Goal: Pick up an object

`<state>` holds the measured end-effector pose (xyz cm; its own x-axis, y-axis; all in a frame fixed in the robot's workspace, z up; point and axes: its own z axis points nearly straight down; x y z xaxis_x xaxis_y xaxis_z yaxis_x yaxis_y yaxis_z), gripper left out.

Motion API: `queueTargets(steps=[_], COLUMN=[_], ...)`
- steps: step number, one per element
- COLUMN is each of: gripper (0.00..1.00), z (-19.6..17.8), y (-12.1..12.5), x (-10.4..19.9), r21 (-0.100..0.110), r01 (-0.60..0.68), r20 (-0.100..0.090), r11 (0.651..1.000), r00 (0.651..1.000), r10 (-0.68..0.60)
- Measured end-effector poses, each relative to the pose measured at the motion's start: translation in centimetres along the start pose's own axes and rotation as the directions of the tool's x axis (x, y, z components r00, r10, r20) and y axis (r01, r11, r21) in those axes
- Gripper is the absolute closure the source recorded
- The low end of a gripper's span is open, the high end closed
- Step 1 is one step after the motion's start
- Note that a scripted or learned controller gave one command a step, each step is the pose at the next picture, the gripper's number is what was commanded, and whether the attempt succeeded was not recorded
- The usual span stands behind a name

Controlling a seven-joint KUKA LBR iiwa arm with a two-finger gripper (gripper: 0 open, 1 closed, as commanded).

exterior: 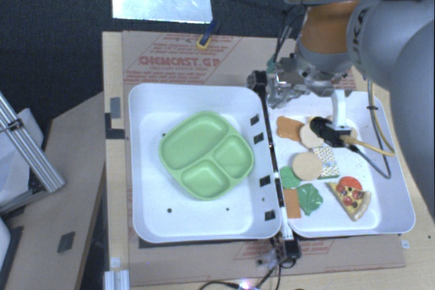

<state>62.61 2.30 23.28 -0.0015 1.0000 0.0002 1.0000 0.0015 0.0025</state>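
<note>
My gripper hangs over the far left corner of the right bin, close to the divider between the bins. Just below it lie a brown toast-like slice and a pale round cracker. Further forward rest a tan disc, a patterned square, a pizza slice, a green leafy piece, a light green piece and an orange strip. Nothing shows held in the gripper.
The left bin holds a light green divided plate. Cardboard lies under both bins. A metal frame stands at the far left, off the bench.
</note>
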Motion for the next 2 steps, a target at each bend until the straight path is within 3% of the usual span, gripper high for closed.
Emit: queueTargets(steps=[2], gripper=[1.00], z=[1.77], y=[0.69], x=[-0.46], r21=[0.000], r01=[0.002], r20=[0.001], r11=[1.000], r00=[1.000], r10=[-0.002])
